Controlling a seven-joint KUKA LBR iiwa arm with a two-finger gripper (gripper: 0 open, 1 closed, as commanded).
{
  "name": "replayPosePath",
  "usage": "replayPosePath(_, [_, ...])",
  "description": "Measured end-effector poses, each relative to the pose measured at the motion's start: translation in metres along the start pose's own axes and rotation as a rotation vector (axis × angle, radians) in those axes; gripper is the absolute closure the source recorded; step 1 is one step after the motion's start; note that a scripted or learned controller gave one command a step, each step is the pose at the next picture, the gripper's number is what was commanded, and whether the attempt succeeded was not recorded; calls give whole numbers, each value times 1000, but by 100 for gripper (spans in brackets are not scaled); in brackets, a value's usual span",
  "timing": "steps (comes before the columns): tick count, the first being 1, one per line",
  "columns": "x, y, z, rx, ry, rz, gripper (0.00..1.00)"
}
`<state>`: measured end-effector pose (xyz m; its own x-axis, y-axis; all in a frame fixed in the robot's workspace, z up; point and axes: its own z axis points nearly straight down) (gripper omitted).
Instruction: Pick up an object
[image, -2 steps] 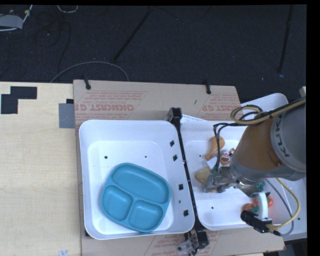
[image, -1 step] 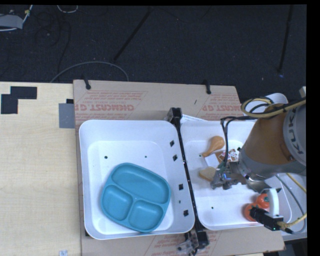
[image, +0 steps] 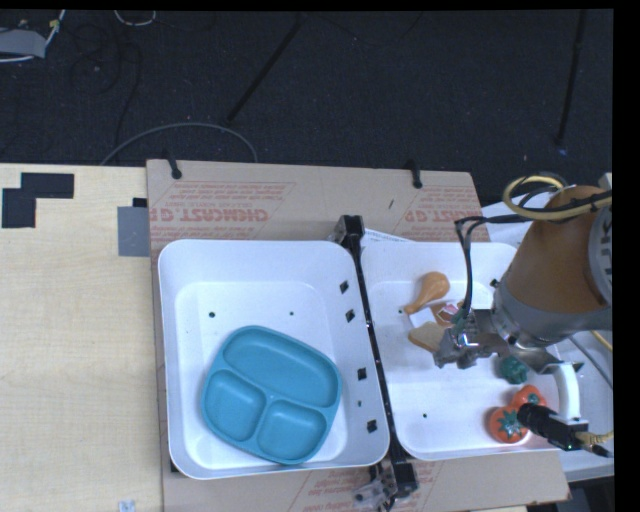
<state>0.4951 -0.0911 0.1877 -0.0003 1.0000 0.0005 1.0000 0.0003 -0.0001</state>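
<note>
One arm (image: 560, 275) reaches leftward over the right bin (image: 425, 425), its claw (image: 458, 348) low (finger state unclear)

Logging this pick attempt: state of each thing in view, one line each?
gripper: low in the right bin, over a tan piece; finger state unclear.
blue divided plate: flat in the left bin, nothing on it.
chicken drumstick toy: lying in the right bin, untouched.
tan piece: lying at the gripper.
orange toy: resting near the right bin's front corner.
</note>
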Motion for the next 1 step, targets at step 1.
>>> replayPosePath(1, [-6,6,-45,0,0,0,100])
